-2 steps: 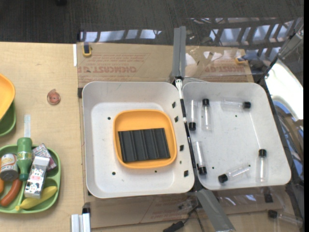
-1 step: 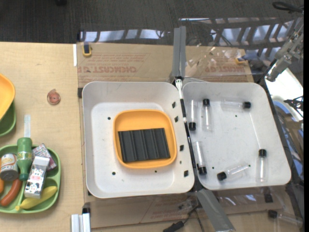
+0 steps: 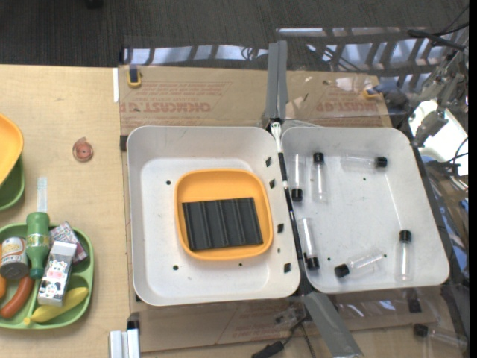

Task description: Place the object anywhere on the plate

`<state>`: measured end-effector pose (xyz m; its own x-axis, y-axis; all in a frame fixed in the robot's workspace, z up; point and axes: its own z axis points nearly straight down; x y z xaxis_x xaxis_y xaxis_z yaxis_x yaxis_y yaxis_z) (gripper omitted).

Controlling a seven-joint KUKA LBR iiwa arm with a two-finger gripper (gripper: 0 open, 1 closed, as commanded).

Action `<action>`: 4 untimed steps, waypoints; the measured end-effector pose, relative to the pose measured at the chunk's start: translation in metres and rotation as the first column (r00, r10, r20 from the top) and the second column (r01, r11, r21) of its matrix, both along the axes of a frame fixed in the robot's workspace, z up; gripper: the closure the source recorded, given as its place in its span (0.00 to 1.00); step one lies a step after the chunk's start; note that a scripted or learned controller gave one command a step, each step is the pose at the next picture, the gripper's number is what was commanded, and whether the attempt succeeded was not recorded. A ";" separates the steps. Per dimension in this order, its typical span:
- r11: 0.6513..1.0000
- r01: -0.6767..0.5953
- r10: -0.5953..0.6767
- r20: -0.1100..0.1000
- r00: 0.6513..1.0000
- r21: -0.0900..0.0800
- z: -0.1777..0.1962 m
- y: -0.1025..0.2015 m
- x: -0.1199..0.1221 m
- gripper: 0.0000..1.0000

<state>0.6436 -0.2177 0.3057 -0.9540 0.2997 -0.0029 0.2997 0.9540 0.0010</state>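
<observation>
An orange plate (image 3: 222,181) with rounded corners lies in the middle of the left white bin (image 3: 153,222). A dark grey ribbed rectangular pad (image 3: 223,224) rests flat on the plate and covers most of its floor. In the right white bin (image 3: 358,207) lie several clear plastic tubes with black caps: one upright in the picture near the back (image 3: 320,177), one along the back wall (image 3: 364,161), one at the left wall (image 3: 306,241), one at the front (image 3: 361,262) and one at the right front (image 3: 405,256).
Cardboard (image 3: 194,103) lies under both bins. On the wooden table to the left are a green tray of toy food (image 3: 45,274), a yellow bowl (image 3: 7,151) and a small pink disc (image 3: 83,150). A metal frame and cables (image 3: 440,66) stand at the back right.
</observation>
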 end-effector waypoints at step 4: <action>0.250 -0.968 0.968 0.001 0.250 -0.003 0.004 -0.004 0.016 0.00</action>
